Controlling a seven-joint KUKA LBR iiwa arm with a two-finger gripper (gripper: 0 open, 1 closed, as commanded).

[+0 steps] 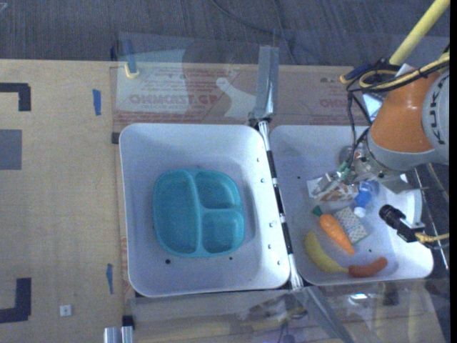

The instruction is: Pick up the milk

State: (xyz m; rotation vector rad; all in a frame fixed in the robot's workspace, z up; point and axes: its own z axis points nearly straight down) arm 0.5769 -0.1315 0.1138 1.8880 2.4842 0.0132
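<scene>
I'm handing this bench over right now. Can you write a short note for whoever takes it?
Claw: low in the right bin, over the pile's upper end; grip state can't be judged.
Milk: appears to be the crumpled carton lying in that bin, at the claw, not visibly lifted.
Nearby: carrot, banana, sausage.
Left bin holds a teal tray.
Left to do: secure and lift the milk.

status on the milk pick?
Gripper low in right bin, grip state unclear. Milk carton lying just beside it, not seen held. Carrot, banana, sausage nearer the bin's front, apart from the carton.
</scene>
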